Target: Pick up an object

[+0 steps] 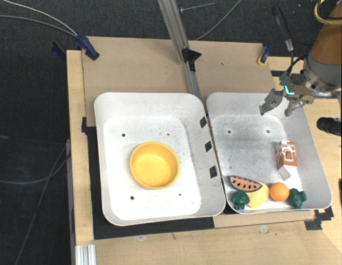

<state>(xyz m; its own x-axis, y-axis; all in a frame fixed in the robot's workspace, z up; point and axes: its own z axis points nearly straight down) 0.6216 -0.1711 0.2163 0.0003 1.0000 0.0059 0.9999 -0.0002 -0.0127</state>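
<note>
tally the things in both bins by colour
yellow: 2, the bowl in the left bin and a lemon-like piece in the right bin
green: 2, two toys
orange: 1, a ball
red: 1, a watermelon slice
brown and white: 1, a small box
total: 7

bins (pixel 159 101) white, black-speckled | bowl (pixel 154 164) yellow, far left of gripper (pixel 280 105) | carton (pixel 286 154) brown-white, just below it | melon slice (pixel 246 183) red, green rind, dark seeds | lemon (pixel 259 196) yellow | orange (pixel 279 192) orange | two broccoli (pixel 296 197) dark green | gripper grey, cyan light
</note>
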